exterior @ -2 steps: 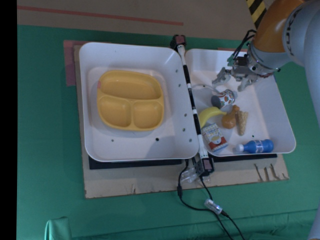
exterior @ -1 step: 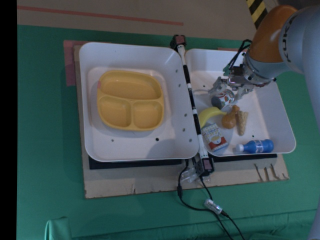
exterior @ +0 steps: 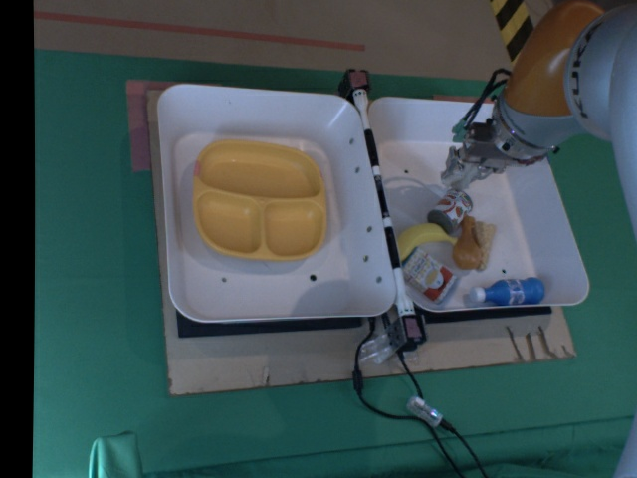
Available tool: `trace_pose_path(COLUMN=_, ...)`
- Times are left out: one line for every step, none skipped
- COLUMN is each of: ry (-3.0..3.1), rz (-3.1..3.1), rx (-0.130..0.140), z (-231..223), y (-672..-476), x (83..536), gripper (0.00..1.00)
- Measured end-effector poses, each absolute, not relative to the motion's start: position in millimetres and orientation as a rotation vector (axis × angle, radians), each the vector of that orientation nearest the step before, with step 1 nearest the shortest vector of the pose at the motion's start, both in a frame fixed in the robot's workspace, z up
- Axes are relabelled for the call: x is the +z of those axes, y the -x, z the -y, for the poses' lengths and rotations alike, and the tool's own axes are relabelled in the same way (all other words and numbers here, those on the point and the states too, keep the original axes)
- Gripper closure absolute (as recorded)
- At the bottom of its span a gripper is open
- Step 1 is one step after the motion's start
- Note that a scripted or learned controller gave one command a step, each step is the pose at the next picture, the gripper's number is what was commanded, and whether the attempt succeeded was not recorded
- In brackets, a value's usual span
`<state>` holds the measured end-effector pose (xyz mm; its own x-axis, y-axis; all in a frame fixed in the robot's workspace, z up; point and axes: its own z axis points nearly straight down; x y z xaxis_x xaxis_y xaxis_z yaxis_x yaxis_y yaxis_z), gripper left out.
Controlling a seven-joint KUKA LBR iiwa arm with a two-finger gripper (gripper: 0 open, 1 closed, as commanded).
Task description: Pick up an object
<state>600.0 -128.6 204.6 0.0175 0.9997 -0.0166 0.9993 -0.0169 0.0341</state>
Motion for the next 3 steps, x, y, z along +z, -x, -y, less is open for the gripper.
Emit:
trace_pose_path(ry=-2.214, rz=-2.159, rx=0.028, z=132, y=-602.1, x=220, gripper=1.0)
trace_pose_path(ry=-2.213, rz=-2.201, rx=0.009, z=103, y=-636.4, x=188, gripper=1.0)
trace_pose_path(ry=-2.214, rz=-2.203, rx=0.011, z=102, y=-636.2, x=187, gripper=0.0)
